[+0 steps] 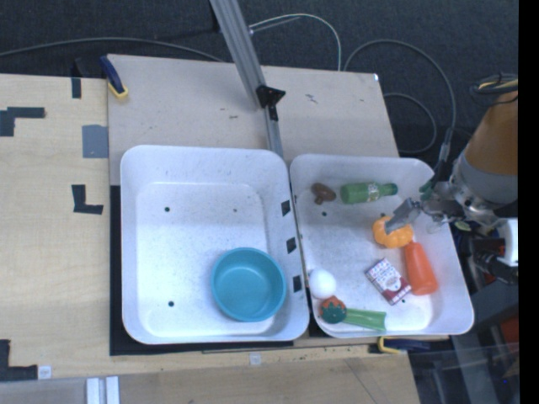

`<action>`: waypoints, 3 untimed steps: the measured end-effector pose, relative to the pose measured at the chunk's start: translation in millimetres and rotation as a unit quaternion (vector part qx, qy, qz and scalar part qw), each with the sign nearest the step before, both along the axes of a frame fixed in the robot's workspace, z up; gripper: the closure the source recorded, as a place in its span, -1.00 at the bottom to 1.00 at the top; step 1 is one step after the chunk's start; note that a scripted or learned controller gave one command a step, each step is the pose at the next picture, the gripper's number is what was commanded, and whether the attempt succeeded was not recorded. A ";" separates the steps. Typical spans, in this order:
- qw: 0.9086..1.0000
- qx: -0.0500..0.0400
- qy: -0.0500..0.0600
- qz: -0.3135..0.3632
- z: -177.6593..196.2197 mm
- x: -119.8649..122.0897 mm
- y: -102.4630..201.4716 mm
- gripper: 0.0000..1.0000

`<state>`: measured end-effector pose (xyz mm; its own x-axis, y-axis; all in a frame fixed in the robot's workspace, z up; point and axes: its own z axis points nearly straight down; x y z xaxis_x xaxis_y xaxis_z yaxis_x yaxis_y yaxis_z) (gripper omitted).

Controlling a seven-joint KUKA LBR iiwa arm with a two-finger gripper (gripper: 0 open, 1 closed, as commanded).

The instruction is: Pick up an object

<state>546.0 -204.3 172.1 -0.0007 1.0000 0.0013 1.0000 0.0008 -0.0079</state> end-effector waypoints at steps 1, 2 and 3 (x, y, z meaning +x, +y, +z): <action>1.000 0.000 -0.001 0.000 -44.0 -1.5 -1.3 -1.00; 1.000 -0.002 -0.004 0.000 -84.4 -1.3 -1.1 -1.00; 1.000 -0.001 -0.004 0.001 -73.0 -1.1 -0.4 1.00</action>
